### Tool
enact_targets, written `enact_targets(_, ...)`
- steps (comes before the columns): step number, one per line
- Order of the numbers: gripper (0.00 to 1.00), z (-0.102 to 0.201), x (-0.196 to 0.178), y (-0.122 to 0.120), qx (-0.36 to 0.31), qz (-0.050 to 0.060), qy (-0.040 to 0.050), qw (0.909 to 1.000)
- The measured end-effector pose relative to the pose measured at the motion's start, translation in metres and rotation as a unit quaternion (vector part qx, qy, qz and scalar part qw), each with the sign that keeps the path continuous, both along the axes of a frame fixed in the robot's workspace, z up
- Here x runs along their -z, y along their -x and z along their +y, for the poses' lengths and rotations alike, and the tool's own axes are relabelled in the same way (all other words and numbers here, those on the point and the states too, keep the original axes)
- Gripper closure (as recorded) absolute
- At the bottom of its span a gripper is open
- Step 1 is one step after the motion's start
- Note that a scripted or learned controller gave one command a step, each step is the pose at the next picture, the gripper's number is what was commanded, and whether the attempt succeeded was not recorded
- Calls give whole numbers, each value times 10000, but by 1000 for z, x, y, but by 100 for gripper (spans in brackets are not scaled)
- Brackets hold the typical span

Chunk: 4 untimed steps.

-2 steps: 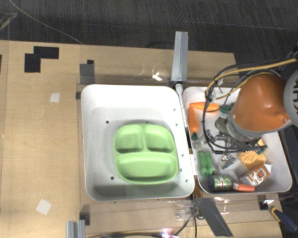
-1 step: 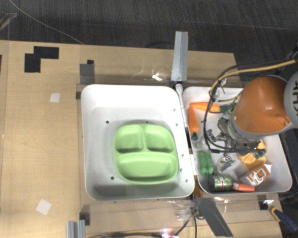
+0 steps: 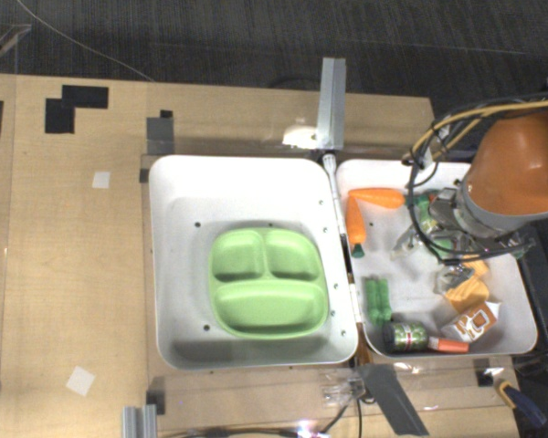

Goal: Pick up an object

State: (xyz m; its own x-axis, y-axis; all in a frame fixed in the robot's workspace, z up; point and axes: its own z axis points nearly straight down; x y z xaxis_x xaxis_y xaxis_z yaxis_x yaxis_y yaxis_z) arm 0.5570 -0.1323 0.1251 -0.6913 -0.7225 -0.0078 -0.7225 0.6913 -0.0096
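Observation:
The right bin (image 3: 521, 331) holds several small objects. An orange carrot-like piece (image 3: 376, 197) lies at its far left, with a second orange piece (image 3: 356, 223) bent down along the left wall. Near the front are a green block (image 3: 376, 297), a dark green can (image 3: 405, 336) on its side, and a thin red piece (image 3: 452, 345). An orange-brown packet (image 3: 467, 290) and a white-and-brown packet (image 3: 480, 319) lie at the front right. My gripper (image 3: 434, 240) hangs low over the bin's middle, under the orange-banded wrist (image 3: 521, 167), just above the orange-brown packet. The wrist and cables hide its tip.
The left bin (image 3: 178, 208) carries a green divided plate (image 3: 268, 281) in its middle. A grey metal post (image 3: 331, 103) stands behind the seam between the bins. Cables (image 3: 438, 135) loop off the wrist over the right bin's far edge.

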Motion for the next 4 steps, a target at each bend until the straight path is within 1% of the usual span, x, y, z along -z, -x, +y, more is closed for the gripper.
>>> enact_targets(1, 0, 32, 36, -92, -63, -14, -11, 10000)
enact_targets(2, 0, 39, 35, -49, 608, -20, 9, 9981)
enact_targets(3, 0, 39, 34, -16, 691, -39, 2, 9976)
enact_targets(4, 0, 40, 33, 22, 373, -78, 31, 9993)
